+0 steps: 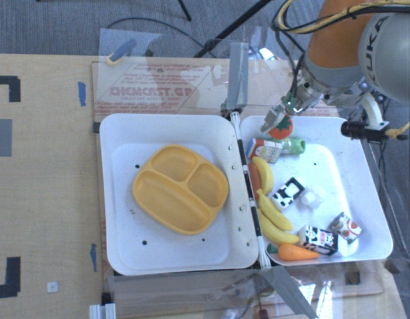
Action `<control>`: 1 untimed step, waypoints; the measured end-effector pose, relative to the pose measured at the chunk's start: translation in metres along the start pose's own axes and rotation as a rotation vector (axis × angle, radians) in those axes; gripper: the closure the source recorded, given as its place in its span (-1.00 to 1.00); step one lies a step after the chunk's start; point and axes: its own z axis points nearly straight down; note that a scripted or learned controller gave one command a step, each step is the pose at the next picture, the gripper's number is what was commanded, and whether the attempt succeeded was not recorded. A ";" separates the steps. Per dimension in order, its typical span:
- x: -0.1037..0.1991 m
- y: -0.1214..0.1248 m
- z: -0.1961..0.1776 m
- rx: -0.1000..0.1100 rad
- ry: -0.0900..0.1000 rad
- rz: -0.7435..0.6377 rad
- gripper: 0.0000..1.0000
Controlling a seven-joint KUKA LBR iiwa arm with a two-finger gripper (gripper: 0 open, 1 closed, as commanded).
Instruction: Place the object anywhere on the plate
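A yellow plate [181,188] with three compartments lies in the left bin [118,145], bare of objects. My gripper [278,116] hangs over the far left corner of the right bin [364,198]. Right beneath it sits a small orange-red round object [282,131] with a bit of green on it. Whether the gripper touches that object is unclear from this angle.
The right bin also holds a green bottle [291,145], two bananas [271,211], a carrot [298,252], two black-and-white items [287,193], and a red-and-white item [349,228]. A divider ridge [244,185] separates the bins.
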 end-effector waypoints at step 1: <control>0.069 0.022 0.031 0.004 0.005 -0.162 1.00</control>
